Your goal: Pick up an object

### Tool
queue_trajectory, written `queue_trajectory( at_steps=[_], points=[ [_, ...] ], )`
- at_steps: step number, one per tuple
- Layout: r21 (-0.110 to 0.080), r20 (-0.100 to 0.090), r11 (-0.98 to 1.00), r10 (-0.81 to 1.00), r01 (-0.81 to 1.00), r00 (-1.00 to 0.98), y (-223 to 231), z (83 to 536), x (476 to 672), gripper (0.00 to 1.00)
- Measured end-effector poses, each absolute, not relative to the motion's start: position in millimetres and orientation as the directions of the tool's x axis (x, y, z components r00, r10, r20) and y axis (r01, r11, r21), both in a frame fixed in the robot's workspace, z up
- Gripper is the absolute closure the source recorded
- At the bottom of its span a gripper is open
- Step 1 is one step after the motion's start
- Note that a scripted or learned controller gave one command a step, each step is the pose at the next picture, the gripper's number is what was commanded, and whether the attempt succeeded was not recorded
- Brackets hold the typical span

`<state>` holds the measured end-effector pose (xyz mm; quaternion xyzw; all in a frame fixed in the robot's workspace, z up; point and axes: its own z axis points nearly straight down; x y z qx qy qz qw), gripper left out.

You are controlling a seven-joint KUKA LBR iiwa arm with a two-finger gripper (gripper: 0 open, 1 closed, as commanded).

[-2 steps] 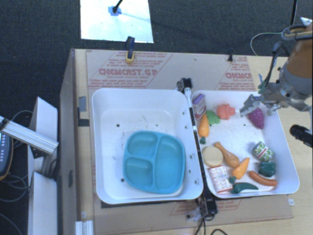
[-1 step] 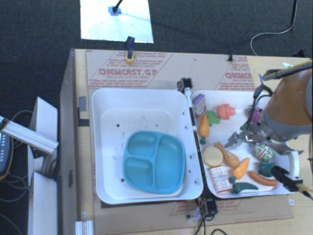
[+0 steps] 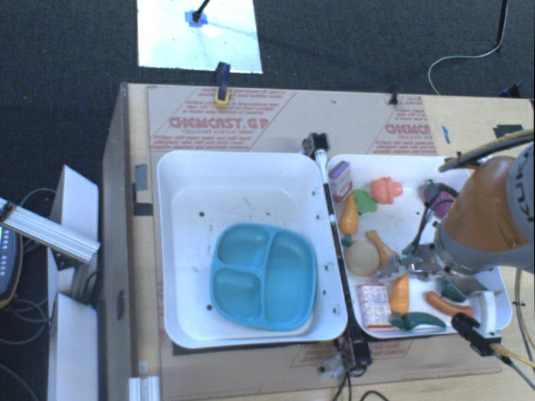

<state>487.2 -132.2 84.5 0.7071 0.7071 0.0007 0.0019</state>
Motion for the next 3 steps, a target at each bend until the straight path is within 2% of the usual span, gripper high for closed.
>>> queue_trajectory(
  at_steps=[1, 2, 3],
  points=[
    [0.004, 0.001, 0.002, 1.0, 1.0, -0.002, -131.2, 94.9, 488.1, 1.0],
    [0.004, 0.001, 0.004, 1.0, 1.0, -0.004, -57.7, 184.8, 503.1, 1.0],
    [0.004, 0.0, 0.004, 1.0, 1.0, -0.004, -33.9, 272.9, 507.6, 1.0]
  ],
)
